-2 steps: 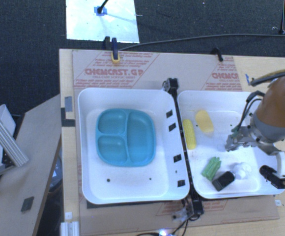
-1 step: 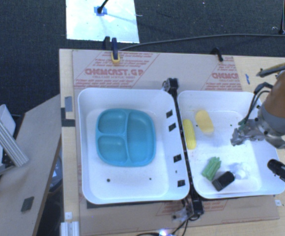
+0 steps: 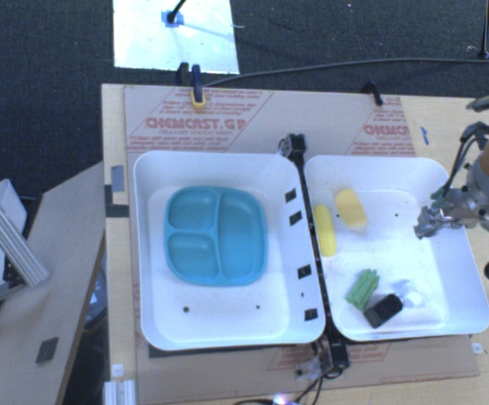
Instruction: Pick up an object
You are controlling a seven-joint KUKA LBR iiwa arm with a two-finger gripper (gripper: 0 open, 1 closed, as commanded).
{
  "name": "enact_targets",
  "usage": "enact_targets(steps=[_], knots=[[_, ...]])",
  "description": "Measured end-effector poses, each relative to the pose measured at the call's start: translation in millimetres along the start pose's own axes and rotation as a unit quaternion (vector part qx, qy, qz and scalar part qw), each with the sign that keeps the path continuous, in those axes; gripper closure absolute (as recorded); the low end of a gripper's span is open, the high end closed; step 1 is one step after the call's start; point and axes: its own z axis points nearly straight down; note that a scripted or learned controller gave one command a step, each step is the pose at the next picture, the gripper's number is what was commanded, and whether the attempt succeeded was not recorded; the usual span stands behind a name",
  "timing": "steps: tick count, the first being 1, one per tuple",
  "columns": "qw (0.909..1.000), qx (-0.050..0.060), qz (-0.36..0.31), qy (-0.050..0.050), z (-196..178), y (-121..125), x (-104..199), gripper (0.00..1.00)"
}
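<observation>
Two shallow white bins sit side by side on a bench, seen from above at a slant. Nearest the front rim of the right bin (image 3: 464, 226) lie a black block (image 3: 383, 310), a green piece (image 3: 363, 288) just beside it, and a small white object (image 3: 412, 293). Farther back, a yellow corn cob (image 3: 325, 229) lies along the dividing wall, with a yellow lump (image 3: 351, 208) close by. Bare floor separates these from the right rim, where the gripper (image 3: 427, 224) hovers; its opening cannot be told, and nothing is seen in it. The left bin (image 3: 147, 251) holds a blue divided plate (image 3: 217, 234) with open margins around it.
</observation>
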Motion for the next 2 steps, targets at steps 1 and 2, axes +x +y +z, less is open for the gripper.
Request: enact_targets(steps=[1, 2], knots=[[1.0, 0.002, 0.0, 0.001, -5, 1, 0, 1.0], [1.0, 0.002, -0.003, 0.002, -1, 29, 51, 1.0]])
